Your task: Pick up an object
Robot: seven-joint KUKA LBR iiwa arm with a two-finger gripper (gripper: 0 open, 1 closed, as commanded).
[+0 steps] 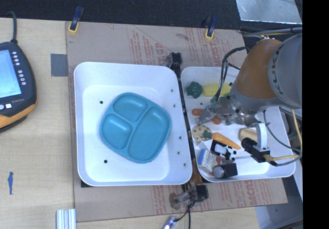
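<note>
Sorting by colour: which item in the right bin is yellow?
The yellow piece at the bin's far end, right of the dark green one; the others are orange, tan or dark.

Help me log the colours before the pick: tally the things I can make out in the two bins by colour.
Blue: 2, the divided plate and a small packet
Green: 1, a dark green toy
Yellow: 1, a yellow piece
Orange: 1, a carrot-like piece
Total: 5 told apart; the clutter under the arm is too small to sort.

Divided plate (pixel 135 127) in left bin (pixel 82 120); small objects (pixel 218 145) in right bin (pixel 280 171); pendant (pixel 13 84) far left.
</note>
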